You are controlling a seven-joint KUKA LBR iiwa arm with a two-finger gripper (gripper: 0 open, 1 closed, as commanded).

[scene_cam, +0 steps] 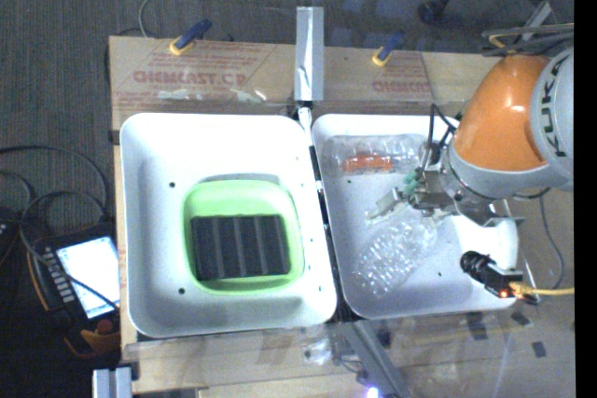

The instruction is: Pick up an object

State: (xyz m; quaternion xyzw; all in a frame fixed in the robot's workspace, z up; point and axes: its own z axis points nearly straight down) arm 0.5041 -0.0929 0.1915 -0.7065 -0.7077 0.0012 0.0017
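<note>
1. Camera view, layout: two shallow white bins are seen side by side on the counter (131, 61). The left bin (149, 154) carries a green tray-like object (244, 242) with a dark ribbed insert, resting near its middle and well apart from the arm.

2. Camera view, right bin: in the right bin (347, 289) lie a clear plastic bottle (394, 252), crumpled and slanted across the floor, and a clear packet with orange contents (371, 161) near the far wall. Either could serve as the object to be picked; which is targeted cannot be told.

3. Camera view, arm: the arm (508, 121) is lowered over the right bin, and the hand (417, 194) is placed just above the upper end of the clear bottle, between bottle and packet.

4. Hand state: the tips are small and merge with the transparent plastic, so whether the hand is wide or narrow cannot be told, and nothing can be confirmed as gripped.

5. Progress, as judged: the approach appears done, the hand being down at object level. The grasp itself cannot be counted as achieved, since the bottle and packet both rest on the bin floor.

6. What is left, as judged: a secure closure on one item and a lift clear of the bin. The thin, yielding bottle may slip or deform.
</note>
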